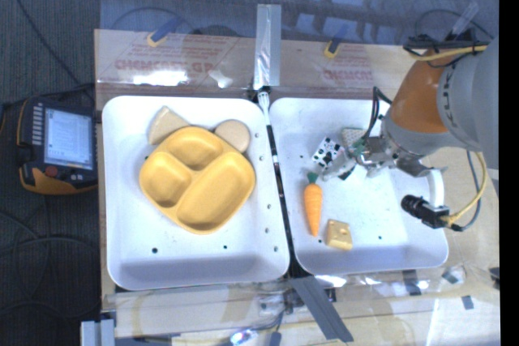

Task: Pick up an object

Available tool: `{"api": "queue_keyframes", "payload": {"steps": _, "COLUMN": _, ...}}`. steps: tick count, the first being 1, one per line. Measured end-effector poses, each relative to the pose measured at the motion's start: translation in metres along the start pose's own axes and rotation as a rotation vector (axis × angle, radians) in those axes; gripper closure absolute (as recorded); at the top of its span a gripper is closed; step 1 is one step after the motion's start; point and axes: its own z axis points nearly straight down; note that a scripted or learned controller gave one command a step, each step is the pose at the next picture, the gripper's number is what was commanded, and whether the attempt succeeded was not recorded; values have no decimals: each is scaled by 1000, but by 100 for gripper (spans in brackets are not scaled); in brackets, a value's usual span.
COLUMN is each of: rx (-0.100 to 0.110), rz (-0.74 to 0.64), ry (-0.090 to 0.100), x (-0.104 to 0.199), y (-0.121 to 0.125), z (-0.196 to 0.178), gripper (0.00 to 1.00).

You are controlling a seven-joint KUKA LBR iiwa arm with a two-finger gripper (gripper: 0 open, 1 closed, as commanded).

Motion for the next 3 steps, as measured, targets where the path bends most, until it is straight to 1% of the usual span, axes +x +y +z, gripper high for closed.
{"api": "queue_keyframes", "payload": {"steps": 1, "rx": -1, "rz": -25, "ry": -4, "x": 11, "y": 49, "z": 1, "gripper": 0}}
{"api": "queue_keyframes", "payload": {"steps": 2, "rx": 0, "rz": -27, "ry": -4, "x": 12, "y": 50, "z": -8, "gripper": 100}}
{"api": "queue_keyframes", "payload": {"steps": 3, "rx": 14, "rz": 140, "ry": -2, "x": 37, "y": 54, "z": -98, "gripper": 100}}
